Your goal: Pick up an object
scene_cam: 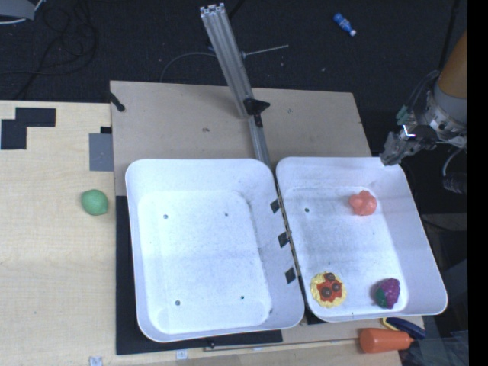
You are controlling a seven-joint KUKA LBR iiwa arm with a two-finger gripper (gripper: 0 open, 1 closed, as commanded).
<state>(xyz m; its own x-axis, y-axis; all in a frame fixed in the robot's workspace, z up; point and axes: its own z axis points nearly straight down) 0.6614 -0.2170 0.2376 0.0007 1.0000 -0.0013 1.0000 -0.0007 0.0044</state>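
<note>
Grey fingers (393, 152) hover over the right bin's (415, 227) far corner; their spread is unreadable.

Two bins side by side on the bench, inner rims touching along the middle. Left bin (145, 204): nothing noted inside. Right bin (427, 265): a lumpy toy fruit (363, 203) near the far right part of the floor; a toy pizza slice (328, 289) at the near left corner; a toy bunch of grapes (386, 292) just right of it, at the near right corner. Gripper (395, 149) sits over the far right corner of the right bin, at its rim. Ball (94, 202) on the bench, left of the left bin, well apart. Toy carrot (383, 340) on the bench just in front of the right bin. Metal rail (235, 71) runs from behind the bins toward their shared seam.
</note>
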